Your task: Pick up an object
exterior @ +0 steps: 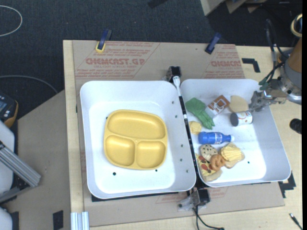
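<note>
A grey robot arm reaches in from the right over 2 shallow white bins set side by side on a brown board bench. Its gripper (257, 101) hangs above the upper right part of the right bin (273, 150); whether it is open or closed cannot be told at this angle, and nothing is seen in its grasp.

Just left of the gripper lie a small white-and-grey can (241, 118) on its side and a rounded tan piece (238, 102), with a small brown-and-white packet (219, 104) beside them. A floppy green glove-like item (200, 112) sprawls toward the bin's upper left.

A blue plastic bottle (214, 138) lies flat near the middle of the bin, long axis running left to right, its white cap toward the right. A pale yellow lump (194, 127) sits against the left wall. Below the bottle, crowded together and touching, are a ridged yellow piece (232, 153), an orange twisted piece (218, 162) and a speckled round biscuit (207, 152).

The left bin (93, 104) holds 1 smooth yellow plastic tray (135, 139) with 3 compartments.

2 blue clamps (102, 40) pin the board's far edge.
</note>
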`<control>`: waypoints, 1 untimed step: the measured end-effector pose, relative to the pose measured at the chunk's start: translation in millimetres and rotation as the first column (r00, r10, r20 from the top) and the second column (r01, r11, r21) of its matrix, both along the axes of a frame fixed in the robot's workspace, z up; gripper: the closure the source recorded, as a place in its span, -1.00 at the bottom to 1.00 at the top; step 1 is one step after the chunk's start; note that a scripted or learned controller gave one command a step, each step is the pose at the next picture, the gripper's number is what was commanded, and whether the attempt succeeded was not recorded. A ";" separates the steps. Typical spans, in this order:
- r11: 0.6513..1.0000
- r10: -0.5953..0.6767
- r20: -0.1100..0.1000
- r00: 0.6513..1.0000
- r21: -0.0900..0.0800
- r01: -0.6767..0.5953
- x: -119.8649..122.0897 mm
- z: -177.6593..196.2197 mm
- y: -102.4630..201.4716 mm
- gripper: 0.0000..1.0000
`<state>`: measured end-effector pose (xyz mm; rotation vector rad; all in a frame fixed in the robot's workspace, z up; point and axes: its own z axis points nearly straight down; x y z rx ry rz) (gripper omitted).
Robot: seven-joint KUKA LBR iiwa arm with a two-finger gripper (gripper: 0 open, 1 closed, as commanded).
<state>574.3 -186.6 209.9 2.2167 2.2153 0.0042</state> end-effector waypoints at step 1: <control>1.000 0.001 -0.002 1.000 0.001 -0.001 0.9 15.9 -0.3 1.00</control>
